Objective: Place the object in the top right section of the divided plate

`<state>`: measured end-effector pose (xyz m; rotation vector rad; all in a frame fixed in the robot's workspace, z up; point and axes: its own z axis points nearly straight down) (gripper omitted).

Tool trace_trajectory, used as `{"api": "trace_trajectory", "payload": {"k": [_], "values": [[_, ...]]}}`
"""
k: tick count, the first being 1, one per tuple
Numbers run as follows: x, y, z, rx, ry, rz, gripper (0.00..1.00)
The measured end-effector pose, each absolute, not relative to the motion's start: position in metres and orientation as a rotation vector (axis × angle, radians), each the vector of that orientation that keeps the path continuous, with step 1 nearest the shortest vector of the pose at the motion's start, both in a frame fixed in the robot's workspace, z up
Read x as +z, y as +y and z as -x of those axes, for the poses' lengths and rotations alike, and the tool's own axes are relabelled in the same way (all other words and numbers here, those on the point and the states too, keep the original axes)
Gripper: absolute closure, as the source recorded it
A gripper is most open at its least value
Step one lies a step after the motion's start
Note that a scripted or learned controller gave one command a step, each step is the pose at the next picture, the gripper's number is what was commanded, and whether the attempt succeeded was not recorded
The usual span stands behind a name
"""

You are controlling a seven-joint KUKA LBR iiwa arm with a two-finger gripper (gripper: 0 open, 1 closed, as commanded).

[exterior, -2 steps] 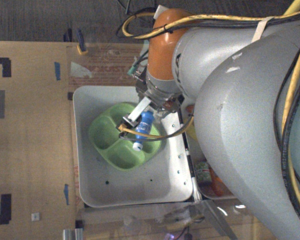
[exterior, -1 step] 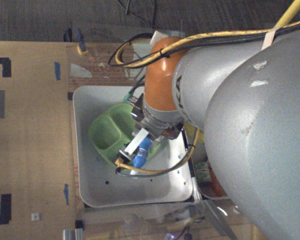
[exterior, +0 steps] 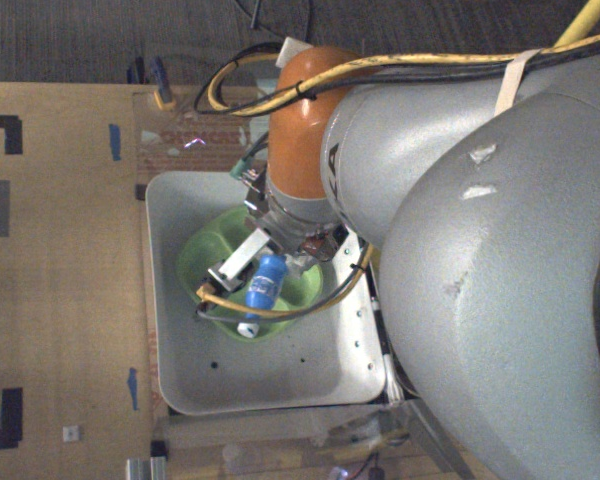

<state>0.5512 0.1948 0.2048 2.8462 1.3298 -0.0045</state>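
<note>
Camera view: grey arm (exterior: 460,268) reaches over the white bin (exterior: 280,378).
Plate: green divided plate (exterior: 195,258) lies in the bin, partly under the wrist.
Object: blue cylinder (exterior: 265,283) with a white cap, over the plate's near side.
Pincer (exterior: 280,253): just above the cylinder; its opening cannot be told.
Risk: the round cylinder may roll into the wrong section, since the wrist hides the dividers.

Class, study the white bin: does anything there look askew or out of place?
The blue cylinder lies slanted across the green divided plate in the white bin, its white end reaching the plate's rim instead of sitting within one section.
</note>
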Motion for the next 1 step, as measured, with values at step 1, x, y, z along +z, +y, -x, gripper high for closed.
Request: {"api": "trace_trajectory", "payload": {"k": [1], "values": [[0.2148, 0.2258, -0.5252, -0.009, 1.542, -2.74, 1.0]]}}
